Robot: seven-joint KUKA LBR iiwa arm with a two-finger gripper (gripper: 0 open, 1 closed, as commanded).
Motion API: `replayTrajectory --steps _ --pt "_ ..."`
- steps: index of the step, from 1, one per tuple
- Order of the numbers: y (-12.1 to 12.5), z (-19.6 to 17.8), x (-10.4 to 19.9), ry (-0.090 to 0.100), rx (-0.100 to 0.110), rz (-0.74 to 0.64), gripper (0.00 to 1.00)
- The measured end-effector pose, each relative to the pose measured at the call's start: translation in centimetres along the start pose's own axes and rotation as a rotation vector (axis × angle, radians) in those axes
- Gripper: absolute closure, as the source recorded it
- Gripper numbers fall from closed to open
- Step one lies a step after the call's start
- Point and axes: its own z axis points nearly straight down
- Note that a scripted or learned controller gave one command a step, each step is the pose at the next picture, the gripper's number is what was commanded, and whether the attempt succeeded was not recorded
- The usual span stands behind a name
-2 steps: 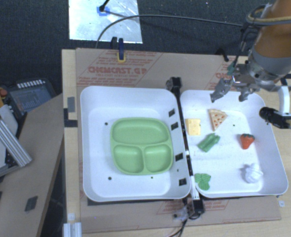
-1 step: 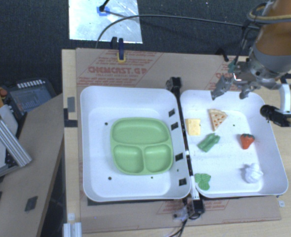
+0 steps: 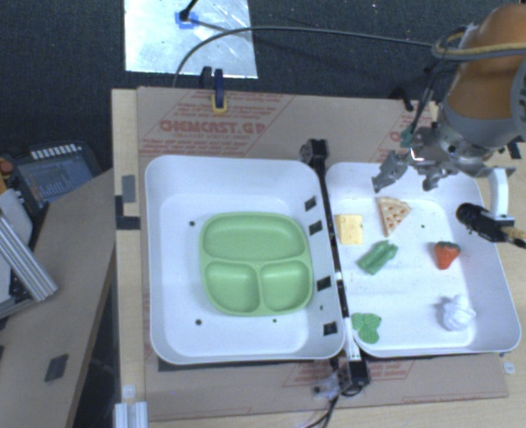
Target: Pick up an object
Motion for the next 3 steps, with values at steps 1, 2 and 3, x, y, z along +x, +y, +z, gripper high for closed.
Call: replayTrajectory --steps 1,2,3 --pt "0.3 6.0 -0.7 0.0 0.002 0.001 0.0" --pt "-0.7 11.7 -0.5 0.001 0.003 0.0 0.0" --pt "-0.5 10.2 -0.6 0.0 -0.004 -0.001 1.0"
